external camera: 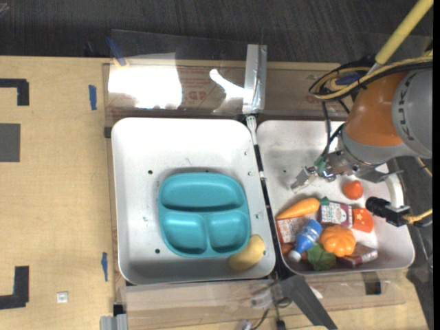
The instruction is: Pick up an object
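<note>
text: none legible | packet [335, 214] label: print too small to read

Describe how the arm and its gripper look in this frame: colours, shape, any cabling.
The arm is rounded and grey with a broad orange band above the wrist. Yellow and black cables loop around its upper part. The gripper is small, metallic and silver-grey, with thin fingers.

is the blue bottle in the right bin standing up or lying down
Lying down. The blue bottle rests on its side in the right bin, white cap end toward the lower left, wedged between the carrot and the small pumpkin.
</note>
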Motion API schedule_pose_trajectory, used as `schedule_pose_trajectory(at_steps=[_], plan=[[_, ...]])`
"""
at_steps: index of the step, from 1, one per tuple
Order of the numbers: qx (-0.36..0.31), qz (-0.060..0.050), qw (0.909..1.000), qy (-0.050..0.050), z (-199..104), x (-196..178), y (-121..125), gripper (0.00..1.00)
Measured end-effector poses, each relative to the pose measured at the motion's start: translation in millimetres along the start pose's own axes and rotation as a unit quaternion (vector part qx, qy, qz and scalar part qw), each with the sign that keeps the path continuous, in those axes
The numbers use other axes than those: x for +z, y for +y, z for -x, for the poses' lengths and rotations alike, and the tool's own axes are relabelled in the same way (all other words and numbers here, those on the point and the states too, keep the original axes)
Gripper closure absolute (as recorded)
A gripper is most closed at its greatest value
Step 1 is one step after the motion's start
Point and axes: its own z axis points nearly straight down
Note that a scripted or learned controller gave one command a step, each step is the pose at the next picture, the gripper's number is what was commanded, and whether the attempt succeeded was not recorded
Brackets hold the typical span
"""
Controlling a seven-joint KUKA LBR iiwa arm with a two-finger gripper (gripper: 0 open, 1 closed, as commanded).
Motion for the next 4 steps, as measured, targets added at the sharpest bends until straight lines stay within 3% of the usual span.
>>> schedule_pose_trajectory(at_steps=[1, 2, 3, 4], plan=[[0.025, 0.001, 0.9997, -0.001, -21.0, 16.9, -39.3, 0.00], [0.012, -0.001, 0.9999, 0.000, -2.3, -9.3, -38.2, 0.00], [0.012, 0.002, 0.9999, -0.001, -11.1, 16.8, -57.8, 0.00], [-0.019, 0.002, 0.9998, -0.002, -21.6, -26.5, -81.4, 0.00]])
